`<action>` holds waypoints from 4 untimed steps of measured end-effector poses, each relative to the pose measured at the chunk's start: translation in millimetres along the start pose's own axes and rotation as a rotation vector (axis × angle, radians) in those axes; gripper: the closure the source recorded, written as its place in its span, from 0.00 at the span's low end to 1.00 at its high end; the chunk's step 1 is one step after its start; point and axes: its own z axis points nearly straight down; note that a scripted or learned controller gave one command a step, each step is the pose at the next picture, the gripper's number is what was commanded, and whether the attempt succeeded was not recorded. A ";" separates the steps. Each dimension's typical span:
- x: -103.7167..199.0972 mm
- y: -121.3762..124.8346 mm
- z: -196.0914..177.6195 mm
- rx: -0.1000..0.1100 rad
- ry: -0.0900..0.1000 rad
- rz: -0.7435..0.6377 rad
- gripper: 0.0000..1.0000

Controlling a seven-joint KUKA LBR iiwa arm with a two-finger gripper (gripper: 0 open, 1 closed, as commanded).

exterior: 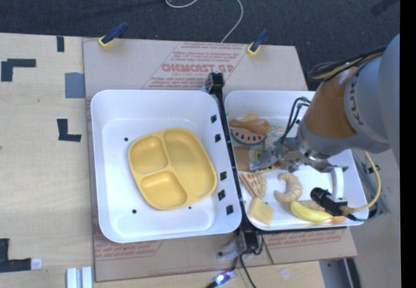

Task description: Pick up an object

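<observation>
The right bin holds several toy foods. A watermelon slice and a brown bun lie at its far left. A pizza slice and a pale cheese wedge lie near the front left. A curled tan pastry and a yellow banana lie at the front. My gripper is low inside this bin, just below the watermelon slice and above the pizza slice. The wrist hides what lies under it.
The left bin holds a yellow divided plate. A black divider with clips runs between the bins. The grey arm with its orange band covers the right bin's right side. Cardboard lies under both bins.
</observation>
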 end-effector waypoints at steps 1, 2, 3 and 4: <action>2.7 3.2 -15.5 -0.007 0.005 -0.003 1.00; 7.7 9.2 -76.5 -0.004 -0.002 -0.003 1.00; 7.6 19.2 -134.8 -0.005 -0.002 -0.002 1.00; 8.4 19.3 -139.6 0.001 0.000 -0.002 1.00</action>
